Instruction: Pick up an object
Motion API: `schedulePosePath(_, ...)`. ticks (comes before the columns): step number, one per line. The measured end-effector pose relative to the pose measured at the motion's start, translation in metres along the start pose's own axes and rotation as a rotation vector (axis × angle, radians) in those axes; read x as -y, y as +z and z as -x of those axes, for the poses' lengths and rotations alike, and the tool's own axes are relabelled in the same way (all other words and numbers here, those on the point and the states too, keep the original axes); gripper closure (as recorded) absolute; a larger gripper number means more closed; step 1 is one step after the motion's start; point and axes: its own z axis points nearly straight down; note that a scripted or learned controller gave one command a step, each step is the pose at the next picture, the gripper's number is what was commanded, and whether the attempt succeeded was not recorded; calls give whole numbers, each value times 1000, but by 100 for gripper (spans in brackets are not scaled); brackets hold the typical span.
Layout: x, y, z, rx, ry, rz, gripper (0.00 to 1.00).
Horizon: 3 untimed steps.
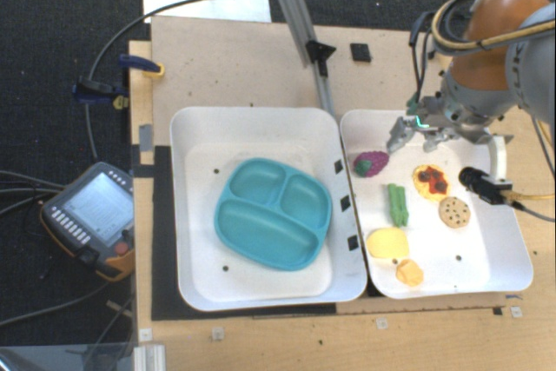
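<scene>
- In the right-hand bin, the candidate objects are gathered: a purple piece at upper left, a green piece below it, a round pizza-like piece, a cookie, a yellow piece and a small orange piece toward the lower edge.
- At the upper right of the frame, the gripper is seen above the bin's top part, just to the right of the purple piece; nothing is seen between its fingers, and whether they are spread or closed cannot be told.
- A miss is judged possible on the purple piece: it lies close to the bin's left wall, so a finger could be stopped by the wall.
- The pizza-like piece and cookie look flat, so they could be slid rather than lifted.
- The green piece lies near the purple one and could be nudged by a descending finger.
- In the left bin, a teal divided plate is set well apart and is judged unlikely to interfere.
</scene>
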Motion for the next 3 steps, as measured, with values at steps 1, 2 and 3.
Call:
schedulePosePath(1, -1, -1, 0, 0, 0, 3, 0)
schedulePosePath(2, 0, 61, 0, 1, 2, -1, 0)
schedulePosePath(3, -2, 100, 0, 1, 4, 4, 0)
